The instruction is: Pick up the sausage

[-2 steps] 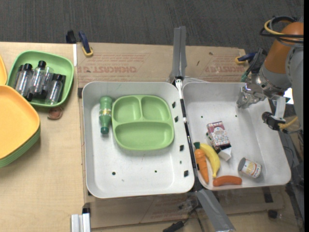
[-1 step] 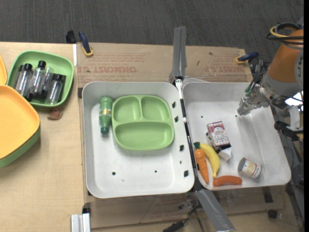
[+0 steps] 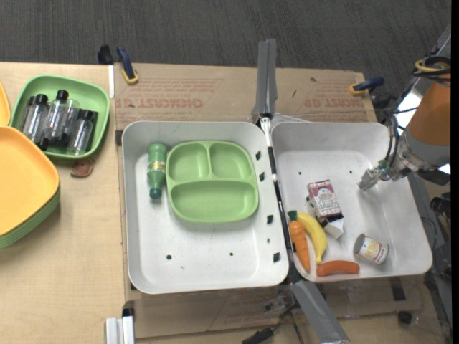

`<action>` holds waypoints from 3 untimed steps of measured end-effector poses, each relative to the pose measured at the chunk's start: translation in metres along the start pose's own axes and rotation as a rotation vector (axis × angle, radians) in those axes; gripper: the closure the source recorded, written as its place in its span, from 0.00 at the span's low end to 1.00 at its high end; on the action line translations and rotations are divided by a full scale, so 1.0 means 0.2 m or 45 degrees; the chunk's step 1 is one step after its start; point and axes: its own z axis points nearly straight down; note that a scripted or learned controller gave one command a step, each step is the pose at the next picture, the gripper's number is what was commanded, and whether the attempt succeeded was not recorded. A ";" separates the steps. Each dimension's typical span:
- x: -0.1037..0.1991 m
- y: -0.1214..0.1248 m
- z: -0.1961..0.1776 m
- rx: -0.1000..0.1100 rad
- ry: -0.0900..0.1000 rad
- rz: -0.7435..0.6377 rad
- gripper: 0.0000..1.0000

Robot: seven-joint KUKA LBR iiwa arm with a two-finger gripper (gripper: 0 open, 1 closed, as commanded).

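Camera view shows the right bin (image 3: 344,142) holding the sausage (image 3: 338,267) along its near edge, touching the carrot (image 3: 299,246) and banana (image 3: 314,233) beside it, with a small carton (image 3: 324,199) above those and a tin can (image 3: 371,249) lying on its side to the right. My claw (image 3: 371,178) hangs over that bin's right part, well apart from the sausage, and I cannot tell how it is set. The left bin (image 3: 143,264) holds a green divided tray (image 3: 212,180) with a green bottle (image 3: 155,169) just beside it.
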 end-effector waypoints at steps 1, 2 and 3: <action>-0.01 0.39 0.00 -0.001 -0.002 0.205 1.00; -0.09 0.23 0.00 0.003 0.000 0.537 1.00; -0.03 0.12 0.00 0.001 0.000 0.327 1.00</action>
